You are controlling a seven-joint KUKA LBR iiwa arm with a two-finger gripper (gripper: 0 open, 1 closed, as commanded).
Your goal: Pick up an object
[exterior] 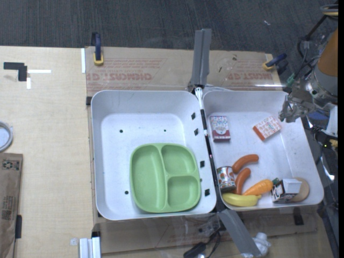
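Nothing is held yet: the gripper (288,113) is poised at the right bin's (301,98) edge, its opening impossible to tell. The red-patterned packet (267,128), just beside it, remains to be grasped.

Two shallow white bins sit side by side on the tabletop (43,117). In the left bin (107,112) lies a green three-compartment plastic tray (165,177), toward the near side. The right bin (301,160) holds a small red-and-white carton (220,128) at its left, a patterned red packet (267,128) to the right of it, and along the near edge a small tin can (226,178), two orange sausages (244,168), an orange carrot (258,187) and a yellow banana (240,199).
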